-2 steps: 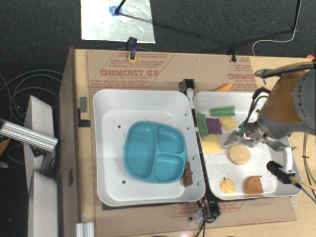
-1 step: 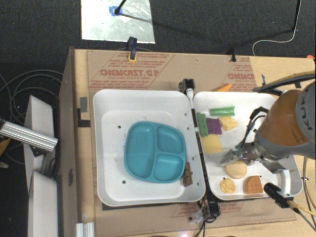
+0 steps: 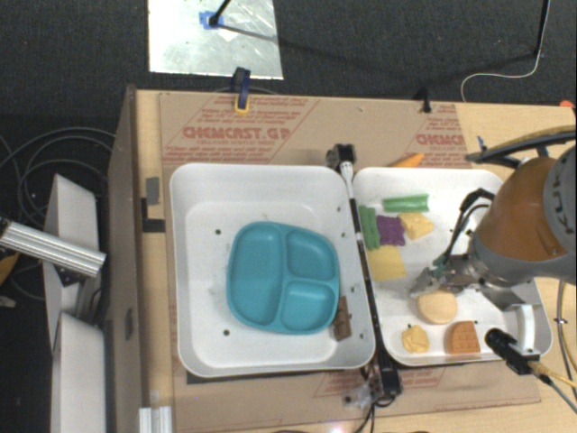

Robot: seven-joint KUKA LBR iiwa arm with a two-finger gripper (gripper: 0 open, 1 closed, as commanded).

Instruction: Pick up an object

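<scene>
Floor [image 3: 72,52]: dark carpet around the table, black cables looping at 9 o'clock, a white cable trailing at 1 o'clock.
Table [image 3: 270,120]: brown printed cardboard under both bins.
Foil sheet [image 3: 215,25]: shiny square on the floor at 12 o'clock, a small blue piece on it.
Left bin [image 3: 203,197]: white and shallow, at centre; it holds a teal divided plate [image 3: 284,278], with a small brown piece [image 3: 343,318] at the plate's 4 o'clock edge.
Right bin [image 3: 379,188]: white, touching the left bin on its 3 o'clock side.
Arm [image 3: 523,219]: grey with an orange band, entering from 3 o'clock and covering the right bin's far side.
Tool [image 3: 433,280]: low over the right bin, just above the round tan piece; I cannot tell how wide it stands, and nothing shows gripped in it.
Objects: a round tan piece [image 3: 438,308] just below the tool; an orange-brown block [image 3: 462,337] and a small yellow piece [image 3: 415,338] toward 5 o'clock; a yellow block [image 3: 388,263], a purple piece [image 3: 391,230] and green bars [image 3: 406,203] toward 12 o'clock of the bin.
</scene>
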